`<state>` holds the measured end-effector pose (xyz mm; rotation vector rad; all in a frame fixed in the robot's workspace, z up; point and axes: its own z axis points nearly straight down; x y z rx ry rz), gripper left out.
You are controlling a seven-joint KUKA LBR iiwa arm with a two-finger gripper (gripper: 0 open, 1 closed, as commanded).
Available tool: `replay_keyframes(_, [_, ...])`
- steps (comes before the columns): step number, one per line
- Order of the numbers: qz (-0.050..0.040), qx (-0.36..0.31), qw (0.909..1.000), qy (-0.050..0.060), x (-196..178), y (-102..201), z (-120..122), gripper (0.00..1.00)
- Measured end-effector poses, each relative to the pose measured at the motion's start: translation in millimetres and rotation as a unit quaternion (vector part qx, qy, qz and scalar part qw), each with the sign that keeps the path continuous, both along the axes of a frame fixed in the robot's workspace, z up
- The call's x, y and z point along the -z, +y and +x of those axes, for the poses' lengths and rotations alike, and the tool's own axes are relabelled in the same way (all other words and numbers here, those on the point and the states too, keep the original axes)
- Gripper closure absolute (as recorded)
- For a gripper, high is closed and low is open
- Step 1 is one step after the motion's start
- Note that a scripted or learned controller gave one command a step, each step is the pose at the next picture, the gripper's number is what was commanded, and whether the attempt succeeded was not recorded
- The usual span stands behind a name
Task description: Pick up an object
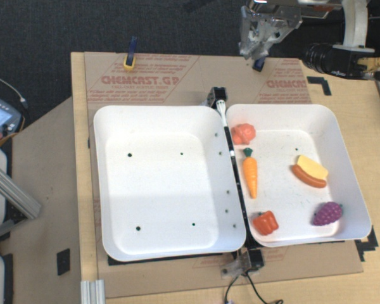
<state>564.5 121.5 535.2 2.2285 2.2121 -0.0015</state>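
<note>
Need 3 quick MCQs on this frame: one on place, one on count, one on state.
1. Where does the carrot lie?
A. in the left bin
B. in the right bin, near its left wall
C. on the cardboard outside both bins

2. How many toy foods lie in the right bin?
A. three
B. five
C. seven

3. Where is the gripper?
A. raised beyond the far edge of the bins, over the cardboard
B. down in the left bin
C. pressed on the grapes

Answers:
1 B: the carrot lies beside the divider, inside the right bin.
2 B: pink piece, carrot, sandwich-like piece, red pepper, purple grapes.
3 A: it hangs above the cardboard, apart from every item.
</note>
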Motion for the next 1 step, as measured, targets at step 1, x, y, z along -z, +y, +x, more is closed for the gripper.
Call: replay_keyframes(1, [0.0026, -0.007, 1.0, -0.003, -0.2, 103.8, 41.8, 1.0])
